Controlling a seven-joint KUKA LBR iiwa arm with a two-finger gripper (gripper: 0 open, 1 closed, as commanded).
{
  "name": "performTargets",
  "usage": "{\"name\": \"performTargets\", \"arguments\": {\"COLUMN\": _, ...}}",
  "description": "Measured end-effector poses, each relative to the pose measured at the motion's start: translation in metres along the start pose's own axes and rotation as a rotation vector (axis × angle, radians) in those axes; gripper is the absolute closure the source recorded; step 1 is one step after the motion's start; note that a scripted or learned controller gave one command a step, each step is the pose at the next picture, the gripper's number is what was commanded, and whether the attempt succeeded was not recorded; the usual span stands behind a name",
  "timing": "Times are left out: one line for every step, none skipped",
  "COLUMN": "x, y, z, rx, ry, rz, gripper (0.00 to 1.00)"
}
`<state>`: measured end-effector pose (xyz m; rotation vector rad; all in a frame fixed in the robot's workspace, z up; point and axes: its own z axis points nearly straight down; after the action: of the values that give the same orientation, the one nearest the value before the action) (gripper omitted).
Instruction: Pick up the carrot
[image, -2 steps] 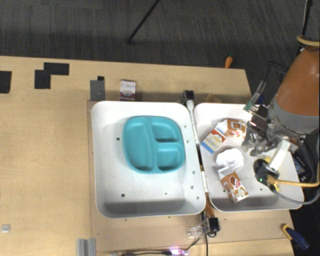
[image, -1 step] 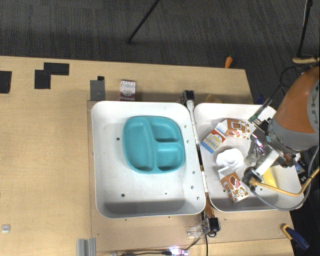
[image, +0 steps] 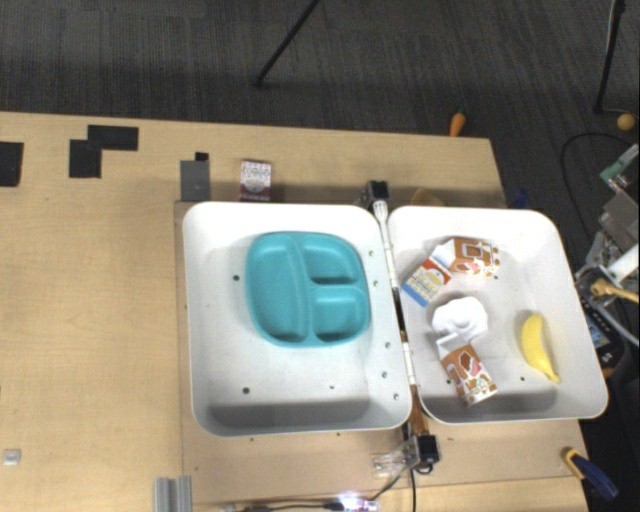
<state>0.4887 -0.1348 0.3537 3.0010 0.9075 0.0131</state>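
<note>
A small orange thing (image: 457, 124) lies at the bench's far edge, beyond the bins; I cannot tell whether it is the carrot. The right bin (image: 561, 262) holds a yellow banana (image: 538, 346) near its right wall. Also in it are a brown-and-white carton (image: 471, 257), a blue-and-white carton (image: 425, 284), a white lumpy object (image: 460, 318) and another brown-and-white carton (image: 470, 373) lying on its side.
In the left bin (image: 203, 300) a teal divided plate (image: 308, 287) lies flat in the middle. A small patterned box (image: 256, 179) and a grey block (image: 195, 178) stand on the bench behind that bin. Cables and equipment (image: 615, 250) crowd the right edge.
</note>
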Motion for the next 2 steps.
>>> {"name": "performTargets", "arguments": {"x": -0.042, "y": 0.059, "z": 0.045, "rx": 0.007, "ry": -0.009, "rz": 0.113, "gripper": 1.0}}
{"name": "performTargets", "arguments": {"x": -0.041, "y": 0.056, "z": 0.13, "rx": 0.014, "ry": -0.011, "rz": 0.176, "gripper": 1.0}}
